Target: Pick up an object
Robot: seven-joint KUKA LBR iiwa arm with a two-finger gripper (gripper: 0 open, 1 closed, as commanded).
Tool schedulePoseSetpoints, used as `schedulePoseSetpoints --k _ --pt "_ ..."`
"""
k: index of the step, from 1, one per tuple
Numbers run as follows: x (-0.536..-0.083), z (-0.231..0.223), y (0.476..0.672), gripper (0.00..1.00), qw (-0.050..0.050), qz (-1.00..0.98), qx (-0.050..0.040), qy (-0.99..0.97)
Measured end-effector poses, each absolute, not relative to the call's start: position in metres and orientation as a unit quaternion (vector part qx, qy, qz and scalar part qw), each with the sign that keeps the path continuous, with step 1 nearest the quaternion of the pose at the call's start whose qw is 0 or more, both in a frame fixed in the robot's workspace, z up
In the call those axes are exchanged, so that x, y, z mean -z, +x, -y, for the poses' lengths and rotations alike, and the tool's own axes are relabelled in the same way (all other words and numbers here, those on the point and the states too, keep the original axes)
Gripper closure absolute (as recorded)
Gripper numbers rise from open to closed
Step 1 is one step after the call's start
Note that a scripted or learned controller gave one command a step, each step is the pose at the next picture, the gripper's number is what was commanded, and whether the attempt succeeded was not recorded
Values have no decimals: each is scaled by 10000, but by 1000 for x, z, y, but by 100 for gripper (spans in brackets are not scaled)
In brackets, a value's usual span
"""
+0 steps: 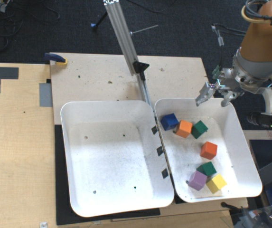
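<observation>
Seven coloured cubes lie in the right bin [238,127], the blue cube [169,121] nearest its far-left corner. Over the bin's far edge hangs the gripper [216,97], fingers spread and holding nothing. Approach step, I judge: next, choose a cube and descend.

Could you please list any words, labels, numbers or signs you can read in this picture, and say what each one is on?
No readable text in this view.
The aluminium bar carries a black-and-white checkered marker at its top end: a pattern, no letters or digits.
Small black tabs along the divide between the bins: blank, as far as can be seen.
The coloured cubes, such as the blue cube, show plain faces.
</observation>
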State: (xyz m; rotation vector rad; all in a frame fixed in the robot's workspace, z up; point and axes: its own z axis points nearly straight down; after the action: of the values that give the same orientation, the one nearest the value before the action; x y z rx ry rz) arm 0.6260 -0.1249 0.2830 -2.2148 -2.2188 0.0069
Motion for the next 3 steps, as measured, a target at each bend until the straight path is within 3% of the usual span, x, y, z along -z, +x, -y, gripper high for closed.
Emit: schedulePoseSetpoints --k 1,3 --pt "-286 125 627 0 12 7080 -8 -7062" --pt "-185 110 633 0 36 7077 -25 -7065"
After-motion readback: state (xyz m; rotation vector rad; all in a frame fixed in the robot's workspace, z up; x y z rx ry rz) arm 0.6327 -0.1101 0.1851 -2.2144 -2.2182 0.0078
